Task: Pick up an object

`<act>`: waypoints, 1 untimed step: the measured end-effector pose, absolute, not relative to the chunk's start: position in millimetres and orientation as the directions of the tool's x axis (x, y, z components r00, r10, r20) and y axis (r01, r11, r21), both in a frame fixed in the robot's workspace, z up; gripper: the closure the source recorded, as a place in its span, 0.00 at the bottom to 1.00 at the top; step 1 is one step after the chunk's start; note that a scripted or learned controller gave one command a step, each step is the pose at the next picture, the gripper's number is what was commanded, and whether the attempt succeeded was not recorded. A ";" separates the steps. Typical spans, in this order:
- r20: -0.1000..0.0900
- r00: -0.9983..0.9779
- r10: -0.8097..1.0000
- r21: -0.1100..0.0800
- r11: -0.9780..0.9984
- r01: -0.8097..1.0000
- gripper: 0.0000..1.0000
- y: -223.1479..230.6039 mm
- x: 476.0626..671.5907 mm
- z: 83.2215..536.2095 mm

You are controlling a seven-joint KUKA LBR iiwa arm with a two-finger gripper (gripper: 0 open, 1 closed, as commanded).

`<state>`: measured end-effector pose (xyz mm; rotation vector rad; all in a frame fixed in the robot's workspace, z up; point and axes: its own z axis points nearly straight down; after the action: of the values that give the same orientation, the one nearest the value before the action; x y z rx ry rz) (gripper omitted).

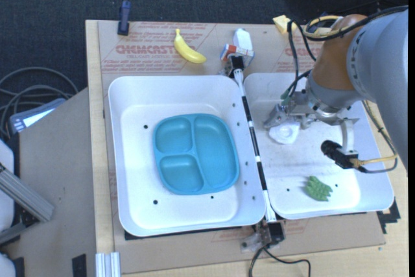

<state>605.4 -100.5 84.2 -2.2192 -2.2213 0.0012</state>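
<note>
Jaws (283, 121) low in the right bin (369, 201), right over the white object (284, 133), touching it maybe; spread, can't tell

We count two white bins (130, 139) (369, 194), one blue divided plate (194, 154), one banana (188, 50), one green object (318, 189), one white object (283, 133).

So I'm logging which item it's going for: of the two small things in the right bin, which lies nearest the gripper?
The white object, directly beneath the gripper near the bin's left wall. The green object sits apart, toward the front edge.
</note>
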 end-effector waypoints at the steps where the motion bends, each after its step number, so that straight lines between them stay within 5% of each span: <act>1: 0.000 -0.002 1.000 0.001 0.002 1.000 1.00 -100.5 606.2 95.0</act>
<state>606.2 -100.5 95.0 -2.2200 -2.2238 -0.0001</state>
